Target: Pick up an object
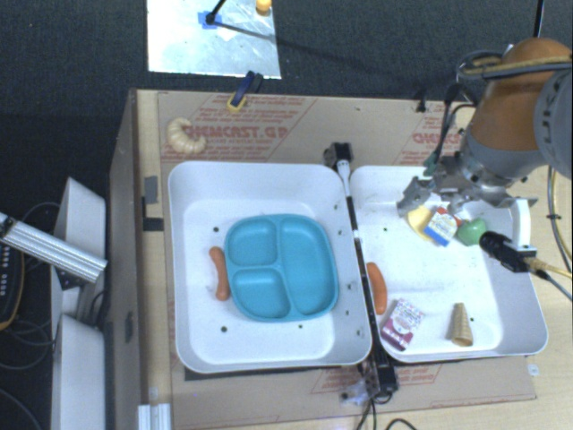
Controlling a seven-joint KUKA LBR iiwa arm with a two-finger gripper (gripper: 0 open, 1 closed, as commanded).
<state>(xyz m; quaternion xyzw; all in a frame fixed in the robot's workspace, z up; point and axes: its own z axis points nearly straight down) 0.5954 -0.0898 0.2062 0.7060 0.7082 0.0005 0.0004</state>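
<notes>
Yellow, blue and green items crowd together in the right bin, directly under the gripper; whether its fingers are released or clenched cannot be told (clutter hides them); a descent there risks nudging neighbours aside and closing on nothing.

two white bins on the bench, left bin and right bin. one blue divided plate. sausages, two: one beside the plate, one at the right bin's left edge. one maroon packet, one cone, one green piece, one yellow piece, one blue-and-white item.
</notes>
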